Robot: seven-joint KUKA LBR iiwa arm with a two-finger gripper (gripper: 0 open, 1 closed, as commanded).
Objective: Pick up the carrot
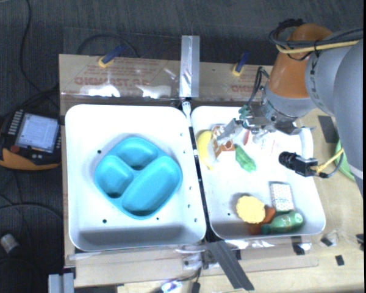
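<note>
Two shallow white bins are seen side by side on the surface (pixel 344 224), the left bin (pixel 79 163) and the right bin (pixel 311 188). In the left bin a blue sectioned tray (pixel 139 176) is laid out, tilted a little on the diagonal.

Over in the right bin, the grey arm with its orange band (pixel 290 69) is brought in from the right, and the claw (pixel 247 124) is hung over the upper part of that bin. Whether the claw is apart or together cannot be told from here; the view is too cluttered at the tip.

Just beside the claw a cluster is spotted: a yellow banana-like piece (pixel 205 146) against the bin's left wall, a small white and orange item (pixel 222 140) touching it, and a green piece (pixel 245 159) just to the right.

The carrot (pixel 263 217) is picked out at the bottom of the right bin, well apart from the claw, an orange shape partly hidden under a round yellow object (pixel 250 207). Right against it a green vegetable (pixel 285 221) is laid, and above that a small boxed item (pixel 281 195) is set.

A handheld control pad (pixel 30 136) is left on the dark floor to the left.
</note>
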